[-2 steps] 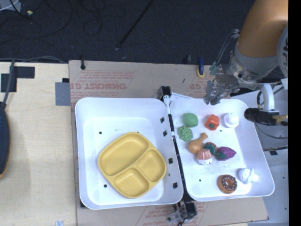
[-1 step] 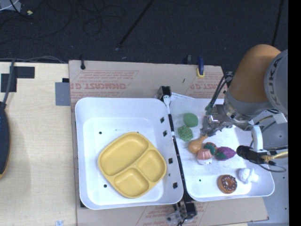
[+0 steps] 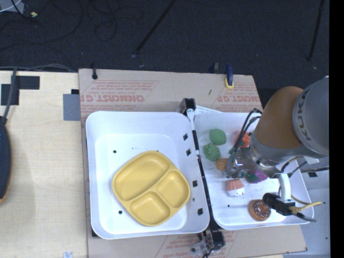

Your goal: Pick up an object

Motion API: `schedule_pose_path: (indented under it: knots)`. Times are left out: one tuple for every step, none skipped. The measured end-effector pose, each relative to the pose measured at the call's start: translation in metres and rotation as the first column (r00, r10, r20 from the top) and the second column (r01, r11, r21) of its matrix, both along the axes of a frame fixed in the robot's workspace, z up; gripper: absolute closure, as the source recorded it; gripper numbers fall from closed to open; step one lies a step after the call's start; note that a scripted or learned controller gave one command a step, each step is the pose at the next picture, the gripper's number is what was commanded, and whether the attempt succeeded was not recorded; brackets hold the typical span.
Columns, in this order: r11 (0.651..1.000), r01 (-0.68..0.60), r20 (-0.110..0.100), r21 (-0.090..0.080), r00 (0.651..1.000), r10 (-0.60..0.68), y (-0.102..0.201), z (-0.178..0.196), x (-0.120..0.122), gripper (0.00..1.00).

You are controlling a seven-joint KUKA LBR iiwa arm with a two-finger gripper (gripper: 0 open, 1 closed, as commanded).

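The gripper (image 3: 235, 168) sits low in the right bin (image 3: 226, 216), mid-bin among crowded toys: a green broccoli piece (image 3: 212, 152), an orange bit (image 3: 221, 164), and a cupcake-like toy (image 3: 235, 187) nearer the front edge. The view is too cluttered to tell its opening or any hold. Closing here risks pinching two pieces, or nudging one aside.

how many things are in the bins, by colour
Yellow: 1, the divided tray in the left bin
Green: 2, a round piece and a broccoli
Brown: 1, the doughnut
Pink and white: 1, the cupcake
Purple: 1, half hidden
Total: 6 clearly seen
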State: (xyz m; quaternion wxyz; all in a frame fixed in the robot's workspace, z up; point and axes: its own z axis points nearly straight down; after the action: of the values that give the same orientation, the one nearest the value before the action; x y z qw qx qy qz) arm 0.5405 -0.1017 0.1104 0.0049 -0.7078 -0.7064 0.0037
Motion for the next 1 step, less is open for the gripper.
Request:
schedule_pose_path:
  knots:
    - [1.000,-0.007,0.019,0.002,1.000,0.007,0.0613,0.1476,-0.0626,1.00]
